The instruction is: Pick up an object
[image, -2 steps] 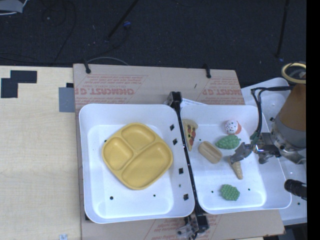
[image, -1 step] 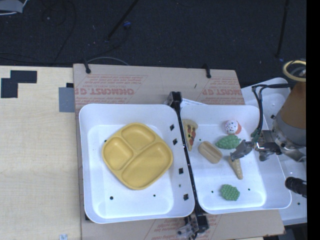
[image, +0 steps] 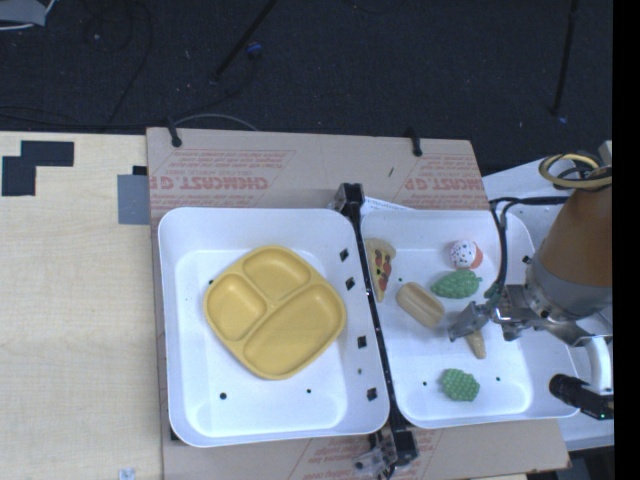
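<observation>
The right bin [image: 510, 393] holds several toy foods. A pizza slice [image: 379, 265] lies at its left wall, with a tan bread roll [image: 420, 304] beside it. A green leafy piece [image: 456, 285] and a white-and-orange ball [image: 463, 254] sit farther back. Another green piece [image: 460, 384] lies near the front. My gripper [image: 468, 325] reaches in from the right, low over the bin's middle, just right of the roll. A small tan piece [image: 478, 345] shows right under its tip; whether they touch is unclear.
The left bin [image: 190, 388] holds a yellow divided plate [image: 275, 311]. A black clip rail [image: 365, 308] runs between the bins. The arm's orange band [image: 585, 238] and cables [image: 570, 171] stand at the right bin's right edge.
</observation>
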